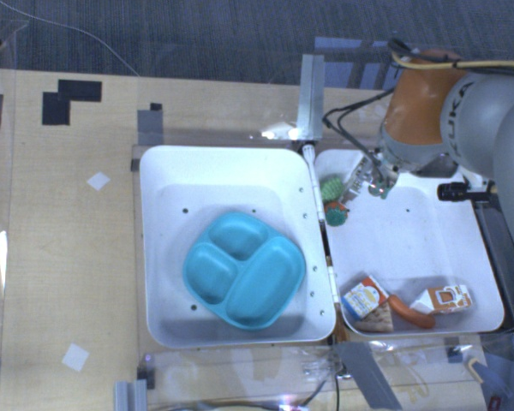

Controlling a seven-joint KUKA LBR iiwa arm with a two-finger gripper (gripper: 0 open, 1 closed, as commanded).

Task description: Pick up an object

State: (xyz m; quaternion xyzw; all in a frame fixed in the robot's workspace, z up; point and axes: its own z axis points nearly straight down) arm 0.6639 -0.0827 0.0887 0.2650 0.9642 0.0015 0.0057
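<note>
Gripper [364,182] is hanging low at eleven o'clock in the right bin [484,255], just beside a green toy [332,188] that is sitting against the wall between the bins; I cannot tell how its tip is set, nor whether it has hold of anything. I am seeing open floor across that bin's middle. Crowding its six o'clock rim are a small carton [363,297], a sausage [410,314] and a juice box [448,299]. A blue divided plate [243,270] is lying in the left bin [167,195].
</note>
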